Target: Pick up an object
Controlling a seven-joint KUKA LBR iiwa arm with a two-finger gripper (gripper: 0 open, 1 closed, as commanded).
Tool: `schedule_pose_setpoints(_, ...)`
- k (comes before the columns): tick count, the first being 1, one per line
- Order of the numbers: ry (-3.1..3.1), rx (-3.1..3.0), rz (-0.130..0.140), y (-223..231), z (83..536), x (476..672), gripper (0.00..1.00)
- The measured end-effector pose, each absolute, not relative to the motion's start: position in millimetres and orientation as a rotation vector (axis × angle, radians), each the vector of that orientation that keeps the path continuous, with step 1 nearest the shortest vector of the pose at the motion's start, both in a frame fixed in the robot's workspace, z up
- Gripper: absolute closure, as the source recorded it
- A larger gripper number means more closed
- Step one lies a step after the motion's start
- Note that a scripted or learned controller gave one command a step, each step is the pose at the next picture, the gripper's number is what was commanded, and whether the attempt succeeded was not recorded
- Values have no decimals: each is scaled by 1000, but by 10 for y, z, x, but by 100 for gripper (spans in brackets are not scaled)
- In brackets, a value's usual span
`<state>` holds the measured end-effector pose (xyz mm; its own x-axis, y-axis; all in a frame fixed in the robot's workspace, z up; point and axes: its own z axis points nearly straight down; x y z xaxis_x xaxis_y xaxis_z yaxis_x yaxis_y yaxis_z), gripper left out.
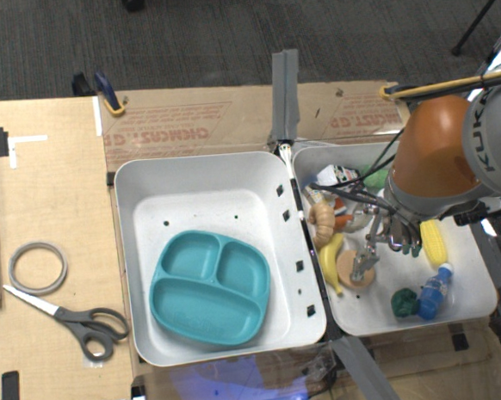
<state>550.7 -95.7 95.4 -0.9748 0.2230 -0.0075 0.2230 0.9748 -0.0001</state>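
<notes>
On the far left of the counter [51, 185] we see a roll of tape [37, 266] and, just nearer than it, a pair of scissors [74, 319], both lying flat and well apart from the bins; we judge them leftovers, not targets.

Next comes the left bin [199, 177], which holds a teal divided plate [210, 286] lying flat toward its near side. The plate leaves bare floor along the far wall, so there is open room there.

Across the divider, the right bin [466, 307] is where the pickable things crowd. A banana [330, 264] lies close along its left wall, with a tan knobbly piece [322, 215] farther back, a corn cob [433, 243] to the right, and a green lump [404, 303] touching a blue bottle [434, 292] near the near wall.

The pincer [365, 263] hangs over a round brownish piece [356, 266] just right of the banana, which we take as the likely object. We cannot tell whether it is apart or together, nor whether it grips anything.

The banana and left wall hem that spot in; the bare floor to its right, before the corn, offers freer room.
</notes>
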Motion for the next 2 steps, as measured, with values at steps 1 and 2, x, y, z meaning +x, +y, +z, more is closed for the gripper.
schedule_pose_setpoints(1, 3094, 528, 0, -935, 939, 4787, 0)
schedule_pose_setpoints(2, 3097, 466, 0, -1021, 953, 5262, 0)
